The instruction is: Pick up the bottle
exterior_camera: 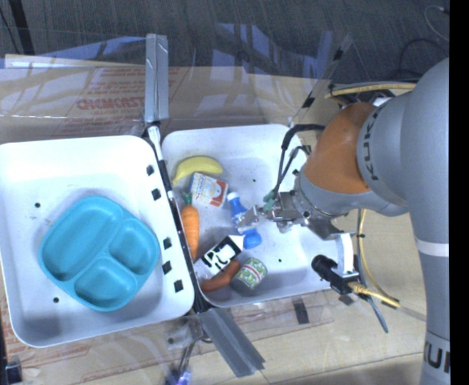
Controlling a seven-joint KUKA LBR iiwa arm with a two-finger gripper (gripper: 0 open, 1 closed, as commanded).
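In the right bin (218, 139), the bottle (243, 223) lay between the banana (199, 167) and a can (250, 273), close to a carrot (190, 227). The gripper (260, 212) was just beside it; I could not tell how its fingers stood. It should grip the bottle across its body, away from its neighbours.

Red print runs across the clear plastic sheet (106, 95) at 11 o'clock, mirrored and too faint to read. Dark letters on the grey arm (368, 155) at 3 o'clock look like "KUKA". The black-and-white label (220, 253) in the right bin cannot be read.
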